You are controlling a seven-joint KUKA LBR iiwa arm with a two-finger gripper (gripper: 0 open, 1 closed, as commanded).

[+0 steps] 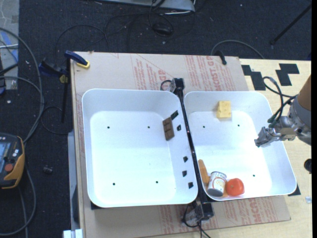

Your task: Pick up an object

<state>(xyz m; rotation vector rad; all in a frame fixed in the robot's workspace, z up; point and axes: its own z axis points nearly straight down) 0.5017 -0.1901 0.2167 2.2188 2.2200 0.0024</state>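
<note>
**Above the right bin's edge, a gripper hard to read**

Over the right rim of the right bin (277,133) hangs the gripper (261,140), a small grey cluster reaching in from the right side of the camera view. At this size I cannot tell how it is set, and nothing can be made out in its grasp. Most of the arm (303,114) is cut off by the frame edge — only the wrist and a stretch of pale casing show, angled down and leftward toward the bin, with a dark cable looping above it.

Several objects lie in the right bin, well apart from the gripper. A yellow block (224,110) sits near the far wall. In the near left corner three things crowd together: a red ball (235,186), a small can (216,183) lying tilted just beside it, and an orange stick (203,171) pressed along the wall between the bins, its lower end hidden behind the can. What the can's label says is too small to read.

The left bin (99,128) holds a brown bar (168,129) close to its right wall, tilted slightly. Dark patches run down that wall — whether marks or small objects is unclear.

Both bins rest on a cardboard sheet (129,68), and a blue and yellow clamp (77,59) grips its far left corner.
</note>
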